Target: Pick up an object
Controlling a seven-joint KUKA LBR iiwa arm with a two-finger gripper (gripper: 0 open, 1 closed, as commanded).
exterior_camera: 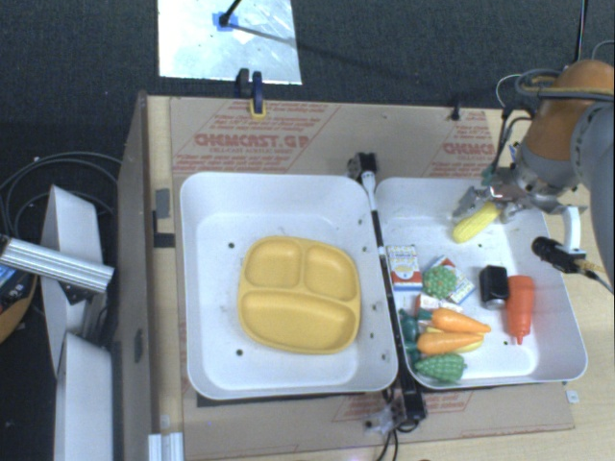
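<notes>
A yellow corn cob (475,225) lies at a slant near the back of the right bin (553,365). My gripper (491,203) reaches in from the right, with the cob's upper end between its fingers. The fingers look shut on the cob. I cannot tell whether the cob's lower end rests on the bin floor or hangs just above it.
The right bin also holds a red bottle (520,306), a black block (494,284), two carrots (456,322), green toy vegetables (440,281) and a small box (404,265). A yellow divided plate (299,294) sits in the left bin (197,257).
</notes>
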